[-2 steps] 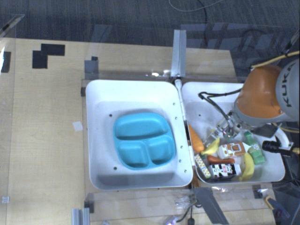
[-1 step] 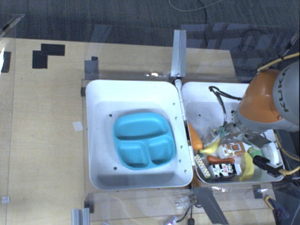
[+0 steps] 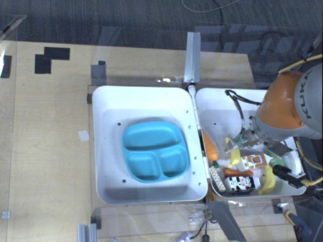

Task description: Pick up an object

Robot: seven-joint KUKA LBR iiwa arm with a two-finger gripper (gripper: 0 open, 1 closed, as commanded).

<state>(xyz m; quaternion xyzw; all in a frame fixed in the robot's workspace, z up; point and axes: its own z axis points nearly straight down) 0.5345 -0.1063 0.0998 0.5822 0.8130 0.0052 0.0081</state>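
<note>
Just one blue tray [image 3: 151,151], two bins [image 3: 103,135].

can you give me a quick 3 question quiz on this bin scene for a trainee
1. True or false: the blue divided tray lies in the left bin.
2. Which bin does the arm reach over: A left, B right?
3. Fill in: the carrot lies by the right bin's ____ wall.

Key: 1 true; 2 B; 3 left
</note>
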